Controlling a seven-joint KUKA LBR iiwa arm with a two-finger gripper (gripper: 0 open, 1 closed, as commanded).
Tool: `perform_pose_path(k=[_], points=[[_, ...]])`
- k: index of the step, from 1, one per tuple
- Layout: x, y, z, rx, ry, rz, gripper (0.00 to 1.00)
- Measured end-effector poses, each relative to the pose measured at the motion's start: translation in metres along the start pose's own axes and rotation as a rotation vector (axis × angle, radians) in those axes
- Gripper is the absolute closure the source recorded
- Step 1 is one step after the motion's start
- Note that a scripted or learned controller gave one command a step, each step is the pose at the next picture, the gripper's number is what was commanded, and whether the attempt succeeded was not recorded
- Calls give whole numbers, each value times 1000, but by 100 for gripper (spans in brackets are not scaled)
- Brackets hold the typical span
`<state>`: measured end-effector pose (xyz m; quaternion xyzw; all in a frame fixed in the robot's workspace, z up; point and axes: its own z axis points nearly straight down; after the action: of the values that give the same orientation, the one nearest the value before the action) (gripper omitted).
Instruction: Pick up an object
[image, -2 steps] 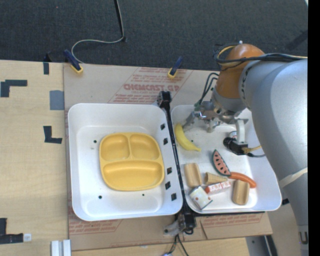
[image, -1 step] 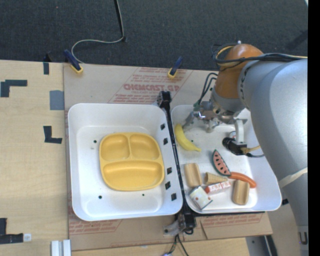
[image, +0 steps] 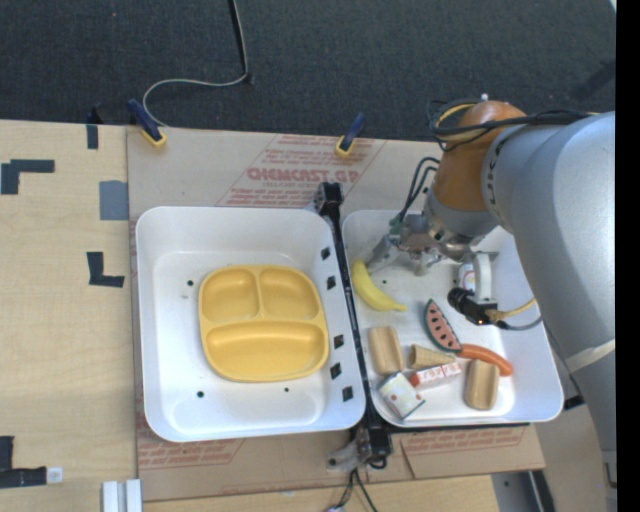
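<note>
1. Two shallow white bins sit side by side on the tabletop (image: 60, 300): the left bin (image: 160, 330) and the right bin (image: 535, 395).
2. The left bin holds one yellow divided plate (image: 264, 323), with three compartments, lying near its middle.
3. The right bin holds seven small things: one banana (image: 374, 289) at about 10 o'clock in the bin, one watermelon slice (image: 440, 325) near the centre, one orange carrot-like piece (image: 487, 358) at 4 o'clock, one ice-cream cone (image: 433, 356) just below the watermelon slice, two tan bread-like blocks (image: 385, 349) (image: 481, 384), and one white and red packet (image: 405, 392) at 7 o'clock.
4. One grey arm (image: 560, 200) with an orange band reaches in from 3 o'clock.
5. Its gripper (image: 412, 250) hangs at 12 o'clock in the right bin, just above and to the right of the banana; whether the jaws are spread or closed, I cannot tell.
6. Two blue and yellow clamps (image: 146, 122) (image: 350, 137) grip the cardboard's far edge.
</note>
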<state>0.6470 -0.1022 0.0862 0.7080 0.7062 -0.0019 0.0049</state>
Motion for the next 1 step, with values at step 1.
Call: perform_pose_path(k=[1], points=[[1,-27,-1,-2,-2,1,0]])
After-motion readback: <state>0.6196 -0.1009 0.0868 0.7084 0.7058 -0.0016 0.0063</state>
